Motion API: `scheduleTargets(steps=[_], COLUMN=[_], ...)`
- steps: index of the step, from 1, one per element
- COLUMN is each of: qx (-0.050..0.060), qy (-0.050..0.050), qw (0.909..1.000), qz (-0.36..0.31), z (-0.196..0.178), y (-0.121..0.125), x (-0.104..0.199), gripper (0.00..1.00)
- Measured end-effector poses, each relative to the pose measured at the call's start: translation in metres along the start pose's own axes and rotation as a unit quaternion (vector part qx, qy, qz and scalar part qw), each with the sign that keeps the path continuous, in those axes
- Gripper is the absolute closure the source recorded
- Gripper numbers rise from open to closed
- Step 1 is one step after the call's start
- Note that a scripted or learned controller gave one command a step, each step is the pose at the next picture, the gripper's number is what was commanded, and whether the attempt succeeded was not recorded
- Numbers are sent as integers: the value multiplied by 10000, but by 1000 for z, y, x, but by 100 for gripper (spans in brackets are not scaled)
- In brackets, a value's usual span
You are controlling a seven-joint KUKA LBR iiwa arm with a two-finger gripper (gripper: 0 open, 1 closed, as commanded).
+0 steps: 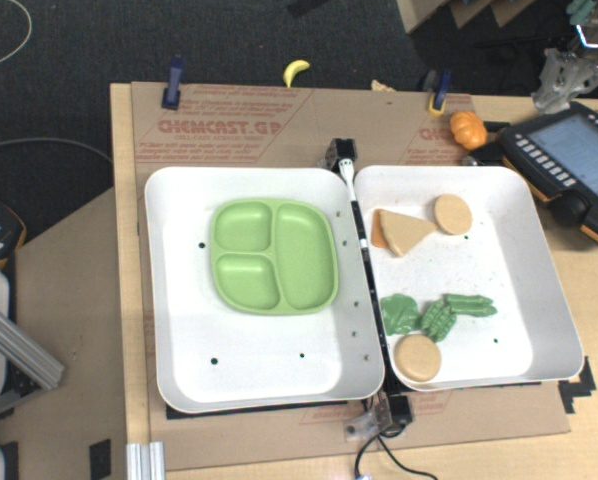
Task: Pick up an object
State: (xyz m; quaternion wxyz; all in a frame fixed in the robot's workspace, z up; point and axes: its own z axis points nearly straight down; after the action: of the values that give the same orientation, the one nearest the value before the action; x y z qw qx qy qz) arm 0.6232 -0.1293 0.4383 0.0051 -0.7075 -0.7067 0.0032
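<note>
We find the candidate objects gathered in the right bin (539, 268); a tan wedge (399, 231) lies toward its far left, with a round tan disc (452, 214) just beside it on the right; nearer the front sit a green leafy piece (399, 313) and a green elongated piece (466, 306), close together, with a round biscuit (417, 358) just in front of them. The elongated piece lies with its long axis roughly left to right across the view, tilted slightly. The left bin (179, 348) bears a green divided plate (275, 256) near its centre. Since the arm enters from the right, we judge the right bin the nearer reach, and the disc, being flat and compact, a fair first target. We cannot tell the state of the jaws, nor which way the objects lie from them; nothing is recorded as held.
</note>
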Motion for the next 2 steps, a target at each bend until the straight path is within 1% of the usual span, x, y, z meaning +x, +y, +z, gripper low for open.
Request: scheduleTargets(steps=[1, 2], qx=[-123, -5], qy=[-61, 8], qw=[9999, 10000], qz=[35, -14], z=[-104, 1], y=[-14, -47], x=[-100, -59], gripper=[100, 100])
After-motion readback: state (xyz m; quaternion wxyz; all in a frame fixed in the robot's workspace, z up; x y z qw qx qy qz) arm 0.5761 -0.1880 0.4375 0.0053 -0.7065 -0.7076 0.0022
